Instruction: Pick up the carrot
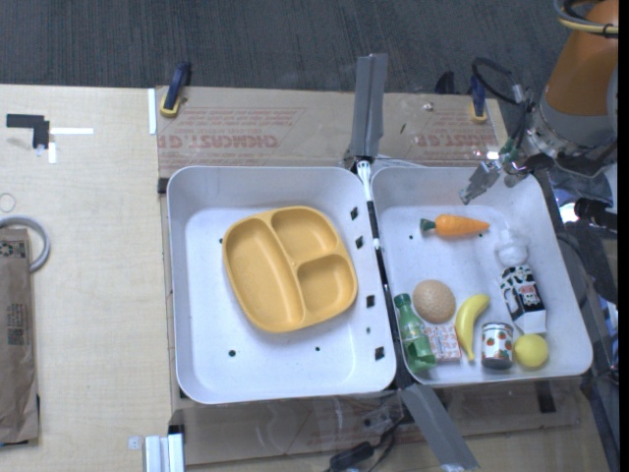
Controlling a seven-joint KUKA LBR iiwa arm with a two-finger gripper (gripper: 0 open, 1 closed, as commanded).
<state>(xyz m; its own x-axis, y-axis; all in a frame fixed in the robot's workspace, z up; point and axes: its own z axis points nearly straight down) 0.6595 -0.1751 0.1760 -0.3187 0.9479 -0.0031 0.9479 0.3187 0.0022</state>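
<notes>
The carrot (459, 226) is orange with a green stub at its left end. It lies flat in the far part of the right bin (564, 264), apart from the other items. My gripper (485, 178) hangs at the bin's back rim, just up and to the right of the carrot and not touching it. Nothing shows in the gripper. The arm's orange band (580, 62) rises at the top right.
The right bin also holds a brown round item (433, 300), a banana (471, 321), a green bottle (413, 334), a white bottle (519, 285), a small can (497, 345) and a lemon (531, 350). A yellow divided plate (290, 266) lies in the left bin (187, 293).
</notes>
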